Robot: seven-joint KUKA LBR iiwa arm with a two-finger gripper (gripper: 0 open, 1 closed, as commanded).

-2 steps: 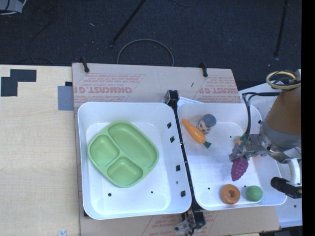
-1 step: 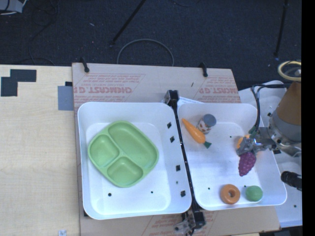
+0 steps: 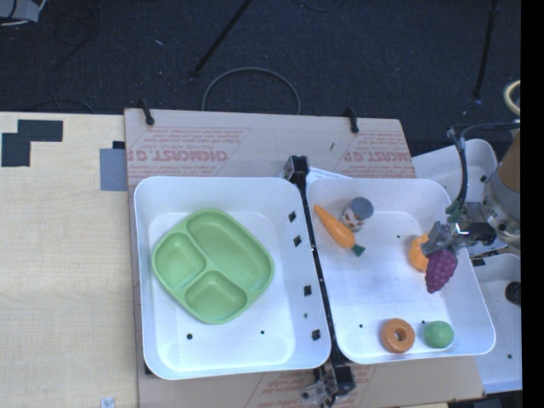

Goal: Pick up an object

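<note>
Red printed lettering on the cardboard sheet [image 3: 255,147] under the two bins, seen upside down from this side: reads roughly "CHEMCRZT. G P", once behind the left bin [image 3: 170,194] and again, partly cut off, behind the right bin [image 3: 425,194]. More red print on the cardboard's near edge, illegible.

The floor [image 3: 255,41] at the top is dark, with thin black cables [image 3: 251,83] lying on it. A light wooden table [image 3: 59,270] sits on the left. Brown cardboard [image 3: 255,147] with red letters lies flat on the bench.
</note>
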